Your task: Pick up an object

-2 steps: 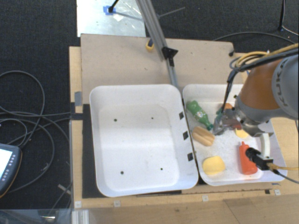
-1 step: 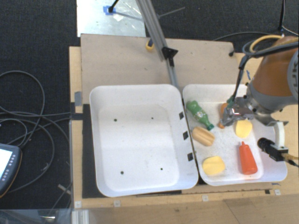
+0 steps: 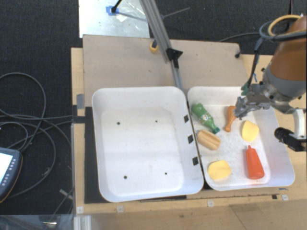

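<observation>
The right bin [image 3: 283, 176] holds a green bottle [image 3: 205, 117], an orange carrot-like piece [image 3: 230, 119], a tan bread roll [image 3: 208, 140], a yellow lemon-shaped piece [image 3: 249, 131], a yellow round piece [image 3: 219, 170] and a red bottle [image 3: 254, 163]. My gripper [image 3: 243, 108] hangs over the bin's upper right part, its dark fingers just right of the carrot piece's top end and above the lemon-shaped piece. Nothing is visibly held between the fingers.
The left bin [image 3: 103, 123] lies beside the right one, with black clips [image 3: 191, 139] along the shared wall. A slanted metal pole [image 3: 160, 30] crosses the back of the bench. Cables lie on the dark floor to the left.
</observation>
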`<state>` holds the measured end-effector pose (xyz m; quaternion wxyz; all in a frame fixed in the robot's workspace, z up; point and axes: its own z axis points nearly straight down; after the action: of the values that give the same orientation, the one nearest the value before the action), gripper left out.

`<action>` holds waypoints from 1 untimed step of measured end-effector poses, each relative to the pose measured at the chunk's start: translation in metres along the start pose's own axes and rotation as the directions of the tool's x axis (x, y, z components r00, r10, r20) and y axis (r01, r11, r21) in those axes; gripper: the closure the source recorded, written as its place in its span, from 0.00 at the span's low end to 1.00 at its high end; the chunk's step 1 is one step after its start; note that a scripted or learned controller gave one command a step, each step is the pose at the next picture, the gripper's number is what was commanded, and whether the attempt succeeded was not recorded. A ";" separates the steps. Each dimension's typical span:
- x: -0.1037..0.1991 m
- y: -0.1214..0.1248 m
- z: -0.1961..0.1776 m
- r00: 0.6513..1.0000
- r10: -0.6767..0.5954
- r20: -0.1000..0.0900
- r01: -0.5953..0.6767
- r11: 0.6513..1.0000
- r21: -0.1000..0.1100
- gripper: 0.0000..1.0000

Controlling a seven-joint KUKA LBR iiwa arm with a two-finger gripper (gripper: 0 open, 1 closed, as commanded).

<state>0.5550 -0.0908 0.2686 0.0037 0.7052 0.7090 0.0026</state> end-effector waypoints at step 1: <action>0.000 0.001 -0.013 1.000 0.001 -0.001 -0.001 1.000 0.005 1.00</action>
<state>0.5561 -0.0910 0.2818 0.0016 0.7054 0.7088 0.0012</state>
